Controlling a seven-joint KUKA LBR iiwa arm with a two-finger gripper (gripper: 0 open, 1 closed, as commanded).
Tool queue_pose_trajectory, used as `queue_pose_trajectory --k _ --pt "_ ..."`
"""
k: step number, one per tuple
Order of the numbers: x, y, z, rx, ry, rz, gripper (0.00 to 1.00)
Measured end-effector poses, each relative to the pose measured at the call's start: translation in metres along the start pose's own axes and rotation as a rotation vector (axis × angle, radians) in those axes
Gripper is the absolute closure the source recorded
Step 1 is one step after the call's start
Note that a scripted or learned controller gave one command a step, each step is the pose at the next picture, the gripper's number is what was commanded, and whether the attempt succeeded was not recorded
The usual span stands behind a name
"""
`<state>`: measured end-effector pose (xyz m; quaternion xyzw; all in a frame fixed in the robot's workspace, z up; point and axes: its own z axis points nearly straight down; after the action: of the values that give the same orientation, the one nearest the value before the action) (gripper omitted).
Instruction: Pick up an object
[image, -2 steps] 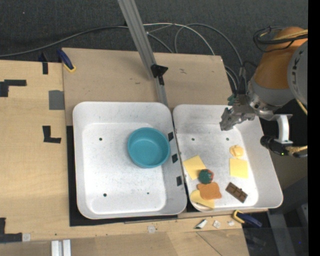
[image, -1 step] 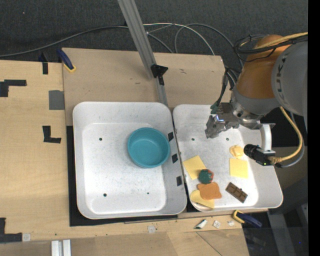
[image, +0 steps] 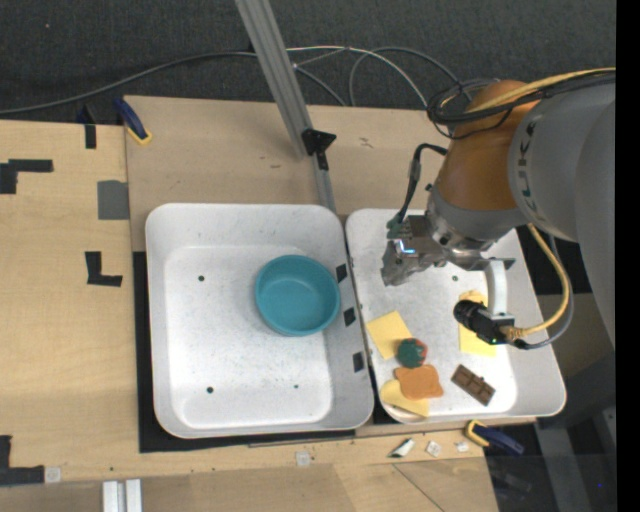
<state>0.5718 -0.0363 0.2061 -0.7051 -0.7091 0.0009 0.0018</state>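
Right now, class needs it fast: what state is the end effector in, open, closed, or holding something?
End effector: over the right bin, above the yellow square; open or closed cannot be told, and nothing is seen held in it.

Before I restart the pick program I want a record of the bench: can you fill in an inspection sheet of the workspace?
Surface: wooden bench bearing left bin and right bin, side by side.
Job's things: in the right bin, yellow square, green ball, orange slice, brown bar.
Clutter: blue bowl in the left bin.
Grippers: pincer above the right bin's upper part; nothing seen between its fingers.
Cables: black cables behind the bench.
Surroundings: grey pole slanting over the bench.
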Motion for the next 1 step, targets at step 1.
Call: queue_pose_trajectory --k 1 --pt "0.0445 -0.0108 0.0034 0.000 0.000 0.000 1.00"
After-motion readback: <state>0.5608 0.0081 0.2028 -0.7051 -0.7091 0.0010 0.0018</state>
